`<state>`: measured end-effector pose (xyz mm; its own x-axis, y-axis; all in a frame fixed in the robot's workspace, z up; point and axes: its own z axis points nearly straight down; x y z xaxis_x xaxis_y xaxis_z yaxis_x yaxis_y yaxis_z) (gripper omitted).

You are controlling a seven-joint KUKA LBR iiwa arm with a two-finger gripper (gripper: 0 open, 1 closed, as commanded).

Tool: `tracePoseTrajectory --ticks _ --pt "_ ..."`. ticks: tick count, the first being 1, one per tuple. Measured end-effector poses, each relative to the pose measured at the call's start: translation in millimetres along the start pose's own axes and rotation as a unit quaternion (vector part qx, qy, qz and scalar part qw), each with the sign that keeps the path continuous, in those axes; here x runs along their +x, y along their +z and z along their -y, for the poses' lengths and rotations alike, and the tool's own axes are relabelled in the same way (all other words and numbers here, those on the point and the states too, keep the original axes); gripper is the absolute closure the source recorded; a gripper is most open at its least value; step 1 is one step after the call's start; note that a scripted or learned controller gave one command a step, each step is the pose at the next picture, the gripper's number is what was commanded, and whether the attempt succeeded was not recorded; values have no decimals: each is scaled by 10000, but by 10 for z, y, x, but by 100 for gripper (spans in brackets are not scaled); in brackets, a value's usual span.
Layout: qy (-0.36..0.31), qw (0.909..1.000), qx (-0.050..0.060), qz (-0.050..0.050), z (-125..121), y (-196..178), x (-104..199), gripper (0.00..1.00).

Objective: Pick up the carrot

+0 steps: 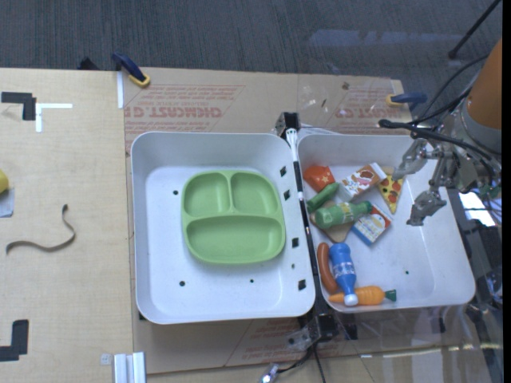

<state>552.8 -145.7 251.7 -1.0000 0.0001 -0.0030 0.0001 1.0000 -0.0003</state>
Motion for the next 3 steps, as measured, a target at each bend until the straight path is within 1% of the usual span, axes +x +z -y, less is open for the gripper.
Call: tracePoseTrajectory --ticks 1,2,3 --pt "-930 9957 -5 -3 491 1128 214 0" --pt "-355 9994 2 19 641 1581 -256 0" --pt "406 9992 -5 -6 -340 1595 200 0"
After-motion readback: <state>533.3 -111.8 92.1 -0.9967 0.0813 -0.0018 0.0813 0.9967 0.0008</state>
